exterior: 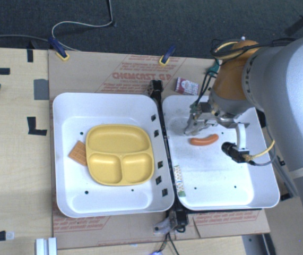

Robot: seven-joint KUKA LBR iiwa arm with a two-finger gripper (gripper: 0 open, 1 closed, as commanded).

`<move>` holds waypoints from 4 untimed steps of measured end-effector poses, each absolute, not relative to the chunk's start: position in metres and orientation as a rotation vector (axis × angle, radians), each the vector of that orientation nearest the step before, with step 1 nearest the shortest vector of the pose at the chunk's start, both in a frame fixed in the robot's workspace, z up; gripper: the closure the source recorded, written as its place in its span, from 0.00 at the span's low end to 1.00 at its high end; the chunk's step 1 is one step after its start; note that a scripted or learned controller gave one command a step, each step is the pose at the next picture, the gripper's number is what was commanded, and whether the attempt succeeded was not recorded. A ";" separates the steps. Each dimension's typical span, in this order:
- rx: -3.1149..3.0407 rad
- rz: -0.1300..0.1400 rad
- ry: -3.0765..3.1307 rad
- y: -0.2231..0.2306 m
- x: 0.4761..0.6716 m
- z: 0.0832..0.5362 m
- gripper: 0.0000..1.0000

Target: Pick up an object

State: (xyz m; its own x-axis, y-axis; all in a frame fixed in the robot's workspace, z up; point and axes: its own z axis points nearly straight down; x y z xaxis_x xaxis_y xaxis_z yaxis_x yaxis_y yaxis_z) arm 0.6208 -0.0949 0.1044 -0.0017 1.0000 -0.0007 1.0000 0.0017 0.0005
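Nearest the front edge of the bench [18,195], two shallow white bins sit side by side. The left bin [71,195] contains a yellow compartment plate [120,154] at its centre, with a tan cracker-like piece [78,153] tucked against and partly under the plate's left side. The right bin [231,193] carries a small printed label [179,179] along its left wall. Further back in the right bin lies an orange sausage-shaped object [204,139], flat on the bin floor. The gripper [198,125] stands just beyond and left of this object, its fingers [192,127] pointing down close to the object's left end; the object is not between them, and whether they are open or closed cannot be told. Beyond the bins, near the rear edge of the bench, a small packet [185,86] rests on cardboard [135,76].
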 end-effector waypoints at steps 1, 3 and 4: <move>2.219 0.000 2.223 -0.095 0.621 0.104 0.00; 2.220 0.000 2.224 -0.094 0.621 0.113 0.00; 2.220 0.000 2.226 -0.094 0.620 0.123 1.00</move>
